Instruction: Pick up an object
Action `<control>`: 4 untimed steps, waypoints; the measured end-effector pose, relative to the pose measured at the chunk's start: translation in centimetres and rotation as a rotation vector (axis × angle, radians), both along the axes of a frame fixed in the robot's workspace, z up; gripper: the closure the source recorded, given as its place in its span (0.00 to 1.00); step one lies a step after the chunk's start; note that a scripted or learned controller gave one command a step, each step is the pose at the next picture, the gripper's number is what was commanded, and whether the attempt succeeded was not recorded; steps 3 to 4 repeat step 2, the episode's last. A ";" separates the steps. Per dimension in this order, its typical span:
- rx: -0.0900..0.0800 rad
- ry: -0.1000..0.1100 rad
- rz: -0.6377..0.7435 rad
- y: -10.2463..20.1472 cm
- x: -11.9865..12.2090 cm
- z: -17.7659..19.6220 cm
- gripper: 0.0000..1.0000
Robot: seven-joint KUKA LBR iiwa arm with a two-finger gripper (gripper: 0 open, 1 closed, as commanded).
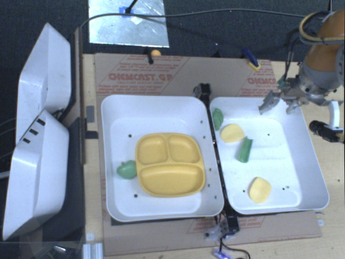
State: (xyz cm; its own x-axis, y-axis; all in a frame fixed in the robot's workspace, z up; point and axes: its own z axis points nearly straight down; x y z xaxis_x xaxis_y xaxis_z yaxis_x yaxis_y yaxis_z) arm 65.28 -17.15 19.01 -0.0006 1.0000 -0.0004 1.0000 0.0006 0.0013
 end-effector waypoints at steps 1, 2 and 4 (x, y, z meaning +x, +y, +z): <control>0.000 -0.001 0.001 0.1 1.4 0.4 0.00; 0.000 -0.004 0.000 1.3 -1.0 4.5 0.00; 0.000 -0.004 0.000 1.3 -1.0 4.5 0.00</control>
